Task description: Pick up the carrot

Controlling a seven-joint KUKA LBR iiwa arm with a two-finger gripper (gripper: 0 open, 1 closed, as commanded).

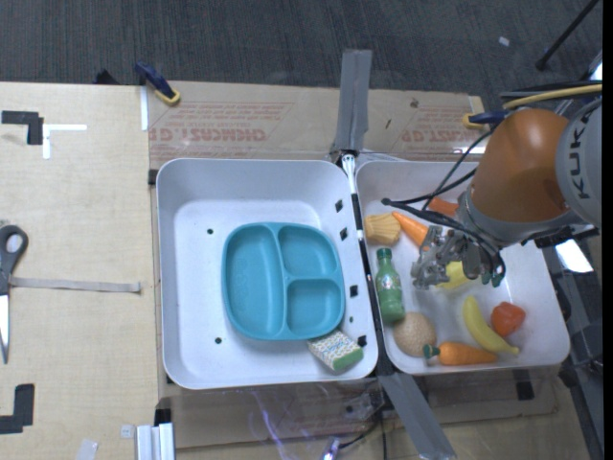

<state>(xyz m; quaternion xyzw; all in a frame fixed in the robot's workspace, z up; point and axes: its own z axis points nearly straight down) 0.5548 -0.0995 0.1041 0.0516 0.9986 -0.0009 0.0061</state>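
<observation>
A carrot [466, 355] with a small green stub lies along the front wall of the right bin [541, 357]. A second orange, carrot-like piece [411, 228] lies near the bin's back left, beside a yellow corn piece [381, 227]. My gripper [433, 263] hangs over the middle of the right bin, between these two, pointing down. A small yellow object [457, 275] sits right against the gripper's right side. The carrot at the front lies well clear of the gripper, nearer the camera.
The right bin also holds a green bottle [388, 284], a beige ball [414, 333], a banana [484, 326], a red-orange pepper [508, 317] and an orange piece [442, 206] half under the arm. The left bin [182, 257] holds a teal divided plate [284, 281] and a sponge block [337, 352].
</observation>
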